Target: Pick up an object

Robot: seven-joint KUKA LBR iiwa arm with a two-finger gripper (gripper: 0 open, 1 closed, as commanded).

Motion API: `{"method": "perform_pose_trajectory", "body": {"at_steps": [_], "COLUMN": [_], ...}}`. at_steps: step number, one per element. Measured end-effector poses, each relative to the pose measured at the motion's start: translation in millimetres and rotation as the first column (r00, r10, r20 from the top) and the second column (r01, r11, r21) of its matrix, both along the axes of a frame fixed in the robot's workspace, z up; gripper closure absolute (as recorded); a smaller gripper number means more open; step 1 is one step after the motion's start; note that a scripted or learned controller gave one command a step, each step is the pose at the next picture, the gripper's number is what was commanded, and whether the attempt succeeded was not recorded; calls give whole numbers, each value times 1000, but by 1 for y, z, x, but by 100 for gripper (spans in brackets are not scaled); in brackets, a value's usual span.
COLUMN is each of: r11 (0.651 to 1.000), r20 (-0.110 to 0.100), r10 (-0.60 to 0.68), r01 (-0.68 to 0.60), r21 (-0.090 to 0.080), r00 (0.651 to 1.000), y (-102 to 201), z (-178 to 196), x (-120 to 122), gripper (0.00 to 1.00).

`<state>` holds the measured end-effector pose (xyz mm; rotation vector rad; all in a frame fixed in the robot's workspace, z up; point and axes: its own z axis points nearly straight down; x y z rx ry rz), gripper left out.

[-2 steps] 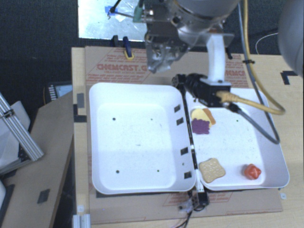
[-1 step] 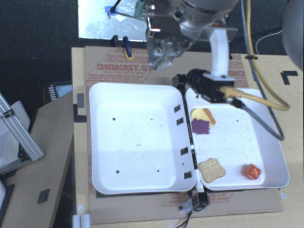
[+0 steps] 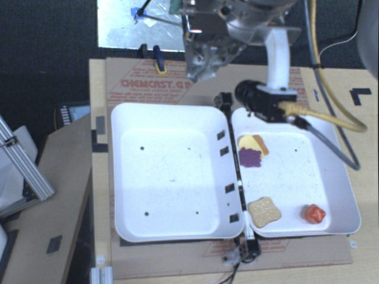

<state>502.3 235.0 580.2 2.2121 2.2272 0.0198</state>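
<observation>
Cardboard sheeting covers the counter point(image 3: 148, 81), red lettering printed across its far edge, and two shallow white bins sit on it side by side. Left bin point(image 3: 124, 123), nothing to call but bare white floor with a few dark specks. Right bin point(image 3: 337, 176), that's where the action is: four small things. Up near its far-left corner, a yellow-and-orange piece point(image 3: 253, 142), and touching it on the near side, a purple lump point(image 3: 250, 157). Down along the near edge, a tan cracker-like square point(image 3: 263, 211) just beside the divider between the bins, and well apart from it, toward the near-right corner, a red piece point(image 3: 314, 213).

And the arm, up high at the counter's far edge, grey metal, its tool point(image 3: 201, 64) hanging above the cardboard beyond the left bin's far-right corner, well clear of all four things. Whether it's released or clenched, I can't tell from this angle. Nothing visible in its grip. A black fitting point(image 3: 260, 99) with a yellow cable point(image 3: 331, 120) sits at the far edge of the right bin.
</observation>
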Motion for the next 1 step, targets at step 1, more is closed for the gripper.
{"method": "perform_pose_trajectory", "body": {"at_steps": [1], "r11": [1000], "r20": [2], "r10": [2], "r01": [-2], "r21": [1], "r00": [1000], "y": [0], "z": [11], "x": [0], "gripper": [100]}}
